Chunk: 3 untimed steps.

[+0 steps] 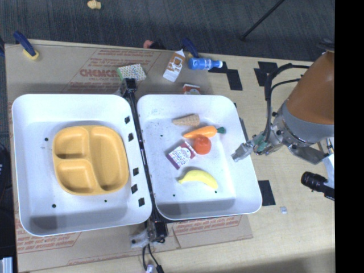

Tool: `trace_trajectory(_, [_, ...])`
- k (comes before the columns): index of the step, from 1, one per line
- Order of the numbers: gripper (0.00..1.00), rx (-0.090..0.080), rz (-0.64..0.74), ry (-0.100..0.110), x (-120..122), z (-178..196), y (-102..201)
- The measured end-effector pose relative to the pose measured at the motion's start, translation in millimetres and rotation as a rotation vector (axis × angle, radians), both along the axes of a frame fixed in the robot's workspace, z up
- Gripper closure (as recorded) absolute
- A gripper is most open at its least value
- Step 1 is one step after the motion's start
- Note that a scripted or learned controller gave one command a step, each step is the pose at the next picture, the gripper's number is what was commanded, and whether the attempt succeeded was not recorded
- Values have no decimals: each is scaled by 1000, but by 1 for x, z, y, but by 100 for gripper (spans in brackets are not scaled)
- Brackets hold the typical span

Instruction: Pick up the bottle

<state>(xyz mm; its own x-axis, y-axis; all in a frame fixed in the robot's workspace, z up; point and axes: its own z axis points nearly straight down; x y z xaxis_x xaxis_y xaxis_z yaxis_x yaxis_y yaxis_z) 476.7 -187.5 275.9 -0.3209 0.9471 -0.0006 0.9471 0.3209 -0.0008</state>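
Beyond the right bin's [242, 152] far rim, blue bottle [203, 64] on its side, well apart from gripper [245, 151], finger state unclear; best pinched across its body.

Arm's gripper [243, 151] hangs right over the R bin's [245, 178] right rim, nothing between the fingers afaict. R bin has a carrot [200, 132], tomato [202, 145], banana [198, 178], cone [186, 120] & a small packet [181, 154]. L bin [23, 152] holds a yellow divided plate [90, 158]. Blue bottle [203, 64] lies on the bench behind the bins.
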Motion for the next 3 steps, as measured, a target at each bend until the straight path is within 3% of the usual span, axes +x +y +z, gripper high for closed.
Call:
trace_trajectory(1, [100,2,-258,4,-1,-78,47])
trace_trajectory(2, [100,0,-311,2,-1,-84,-13])
trace_trajectory(3, [100,2,-319,4,0,-86,27])
